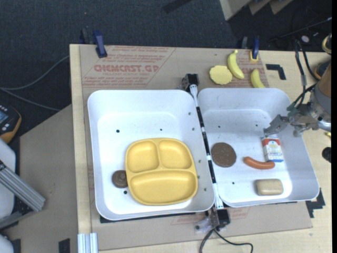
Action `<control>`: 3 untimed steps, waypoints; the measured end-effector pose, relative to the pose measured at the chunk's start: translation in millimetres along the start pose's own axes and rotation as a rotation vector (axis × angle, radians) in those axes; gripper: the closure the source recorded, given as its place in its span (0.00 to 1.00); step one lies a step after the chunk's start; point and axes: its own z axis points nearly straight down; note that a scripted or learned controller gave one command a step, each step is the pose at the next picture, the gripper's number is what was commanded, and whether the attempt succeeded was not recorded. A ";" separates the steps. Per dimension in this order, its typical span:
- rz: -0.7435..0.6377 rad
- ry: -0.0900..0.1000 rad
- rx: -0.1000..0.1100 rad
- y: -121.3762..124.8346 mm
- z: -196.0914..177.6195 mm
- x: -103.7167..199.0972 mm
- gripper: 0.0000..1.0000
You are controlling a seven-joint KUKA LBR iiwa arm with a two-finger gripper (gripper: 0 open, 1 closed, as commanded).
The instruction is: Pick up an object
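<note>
The worktop [131, 67] carries two shallow white bins side by side. The left bin [105, 115] holds a yellow divided tray [160, 171] toward its near side, and a small brown disc [120, 179] lies just beside the tray's left edge, partly tucked under it.

The right bin [237, 107] holds four things in its near half. A larger brown disc [223, 154] sits near the wall shared with the left bin. To its right lies a reddish sausage [259, 163], stretched roughly left to right. Just beyond the sausage, touching or almost touching it, is a small white packet with a red top [273, 149]. Nearer than both, close to the bin's near right corner, rests a tan block like a bread roll [268, 186].

The arm comes in from the right, and the hand [287, 121] hangs over the far right part of the right bin, just beyond the white packet. Whether it is released or clenched I cannot tell; nothing shows between its tips.

On the worktop beyond the right bin lie a yellow round piece [220, 75] and two bananas [235, 65], one further right [256, 78].
</note>
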 end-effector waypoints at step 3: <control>-0.004 -0.010 -0.023 6.3 82.2 -17.6 1.00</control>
